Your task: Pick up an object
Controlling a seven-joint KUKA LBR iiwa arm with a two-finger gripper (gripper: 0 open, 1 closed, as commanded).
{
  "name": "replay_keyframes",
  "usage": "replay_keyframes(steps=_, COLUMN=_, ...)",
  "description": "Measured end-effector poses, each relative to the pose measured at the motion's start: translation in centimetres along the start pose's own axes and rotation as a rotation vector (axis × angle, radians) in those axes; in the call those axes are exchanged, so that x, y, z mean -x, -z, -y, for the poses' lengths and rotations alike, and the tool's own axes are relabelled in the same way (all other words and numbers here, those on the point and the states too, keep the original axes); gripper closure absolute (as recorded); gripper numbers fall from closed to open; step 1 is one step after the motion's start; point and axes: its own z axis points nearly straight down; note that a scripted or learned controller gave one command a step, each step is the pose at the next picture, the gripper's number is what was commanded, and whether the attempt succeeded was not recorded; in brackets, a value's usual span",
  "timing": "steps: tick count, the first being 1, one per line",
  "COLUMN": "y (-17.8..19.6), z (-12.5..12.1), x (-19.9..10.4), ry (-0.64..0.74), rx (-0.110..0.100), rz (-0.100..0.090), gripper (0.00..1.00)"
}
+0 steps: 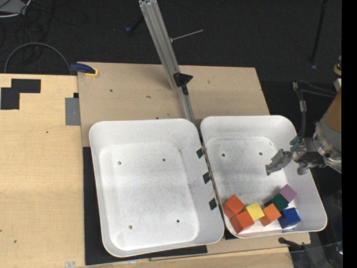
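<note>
The claw (290, 162) hangs over the right bin (245, 128), close to that bin's right wall and about halfway along it. Two grey fingers show: one (275, 162) slants down and toward the bin's middle, the other (304, 167) sits nearer the wall. They stand apart with a clear gap, and nothing lies between them. The claw holds no object. The arm (333, 128) enters past the bin's right wall.

The objects are small blocks, bunched in the near right corner of the right bin, nearer the camera than the claw and apart from it. Nearest the claw is the purple block (288, 193), beside the bin's right wall. Just under it, toward the near rim, sit a green block (279, 201) and a blue block (289, 217). An orange block (271, 212) touches these on the side toward the bin's middle, and a yellow block (255, 211) comes next. Furthest from the right wall are two red-orange blocks (238, 213), one behind the other, close to the near rim.

The rest of the right bin's floor is bare white with dark speckling. The left bin (146, 183) adjoins the right bin's left wall, joined by black clips (206, 177). A metal rail (165, 50) rises slantwise from behind the right bin's far left corner.
</note>
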Motion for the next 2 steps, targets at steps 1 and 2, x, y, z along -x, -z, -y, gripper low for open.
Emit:
replay_keyframes(steps=1, y=0.0, z=0.0, x=0.0, ry=-0.002, rx=0.0, rz=0.0, gripper=0.0)
replay_keyframes(steps=2, y=10.9, z=-1.3, x=-2.2, ry=0.014, rx=0.008, rz=0.002, gripper=0.0)
